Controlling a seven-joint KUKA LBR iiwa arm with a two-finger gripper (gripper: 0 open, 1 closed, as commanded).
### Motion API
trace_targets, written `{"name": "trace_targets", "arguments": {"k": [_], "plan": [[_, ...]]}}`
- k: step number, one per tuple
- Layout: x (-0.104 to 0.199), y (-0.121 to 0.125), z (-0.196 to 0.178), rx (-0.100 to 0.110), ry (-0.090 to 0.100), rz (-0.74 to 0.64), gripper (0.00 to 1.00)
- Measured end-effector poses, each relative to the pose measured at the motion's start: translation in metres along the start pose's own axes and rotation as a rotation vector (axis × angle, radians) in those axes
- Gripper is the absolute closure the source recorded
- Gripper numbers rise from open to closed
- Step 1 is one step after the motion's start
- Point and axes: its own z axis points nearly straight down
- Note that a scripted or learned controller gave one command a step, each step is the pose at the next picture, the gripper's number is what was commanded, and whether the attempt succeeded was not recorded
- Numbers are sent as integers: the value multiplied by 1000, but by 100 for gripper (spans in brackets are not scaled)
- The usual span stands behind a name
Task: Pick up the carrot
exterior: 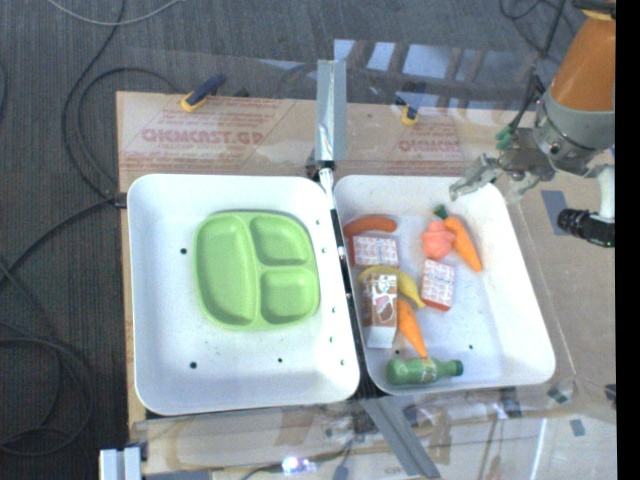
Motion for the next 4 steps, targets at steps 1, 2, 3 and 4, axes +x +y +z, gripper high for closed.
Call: {"name": "trace_targets", "arguments": {"k": [1, 2, 3, 4], "plan": [[-39, 43, -5, 0, -3, -9, 0], [-32, -55, 116, 0, 1, -127, 0], [-18, -105, 36, -1, 0, -64, 0], [6, -30, 74, 1, -1, -121, 0]]}}
